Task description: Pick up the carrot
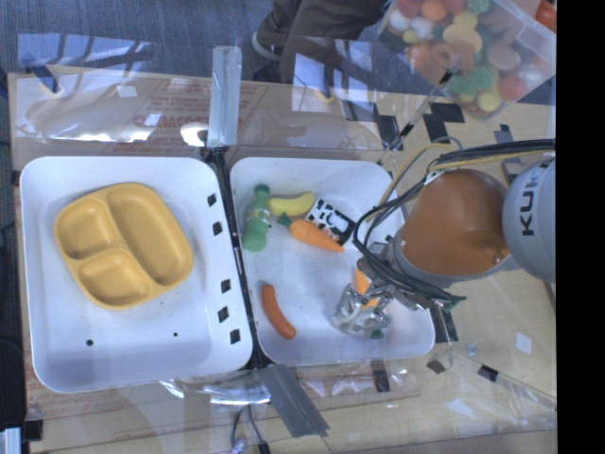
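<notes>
The gripper (361, 316) hangs low in the right bin (284, 173), away from the carrot (316, 235). It is probably off target. I cannot tell its state.

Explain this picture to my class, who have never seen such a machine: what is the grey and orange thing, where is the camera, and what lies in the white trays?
The camera looks down on a bench from above. The grey and orange thing is a robot arm reaching in from the right. Its gripper is low in the right bin, with something orange beside it. That bin also holds a carrot, a yellow banana, a green bottle and an orange sausage. The left bin holds a yellow divided plate. The carrot lies free, away from the gripper.
</notes>
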Action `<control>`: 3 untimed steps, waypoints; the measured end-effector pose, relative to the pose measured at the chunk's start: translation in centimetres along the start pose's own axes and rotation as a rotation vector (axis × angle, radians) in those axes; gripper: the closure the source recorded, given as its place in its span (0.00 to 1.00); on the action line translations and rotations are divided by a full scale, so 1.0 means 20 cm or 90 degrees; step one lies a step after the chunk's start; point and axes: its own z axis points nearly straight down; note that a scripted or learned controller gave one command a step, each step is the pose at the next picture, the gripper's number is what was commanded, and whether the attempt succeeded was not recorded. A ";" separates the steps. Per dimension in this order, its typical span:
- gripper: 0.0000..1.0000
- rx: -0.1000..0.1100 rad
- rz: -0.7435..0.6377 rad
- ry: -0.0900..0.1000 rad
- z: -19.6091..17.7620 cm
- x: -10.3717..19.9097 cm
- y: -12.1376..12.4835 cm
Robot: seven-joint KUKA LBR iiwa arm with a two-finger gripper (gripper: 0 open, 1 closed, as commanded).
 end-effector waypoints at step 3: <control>1.00 0.002 -0.240 -0.002 -0.05 -0.22 -0.06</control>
